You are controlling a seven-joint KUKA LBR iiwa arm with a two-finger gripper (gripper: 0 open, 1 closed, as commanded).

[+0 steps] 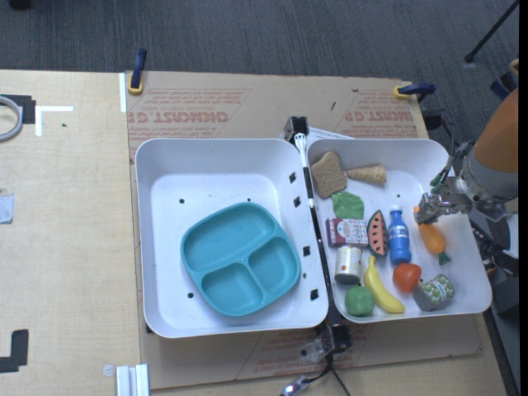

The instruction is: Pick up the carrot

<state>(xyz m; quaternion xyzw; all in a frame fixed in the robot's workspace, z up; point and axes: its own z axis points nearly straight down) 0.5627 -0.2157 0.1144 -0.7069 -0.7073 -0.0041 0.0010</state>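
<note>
Carrot [432,238] lay just under the pincer [430,210], which hung low by the bin [462,304] wall to grab it, though I could not tell its grip.

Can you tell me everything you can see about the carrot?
The carrot is a small orange toy that looks like smooth plastic, with a dark green tip at its lower end. It lies slantwise on the floor of the right bin, close to the right wall. The blue bottle is to its left and the tomato below it. The tool hovers right at its top end; whether they touch is unclear.
</note>
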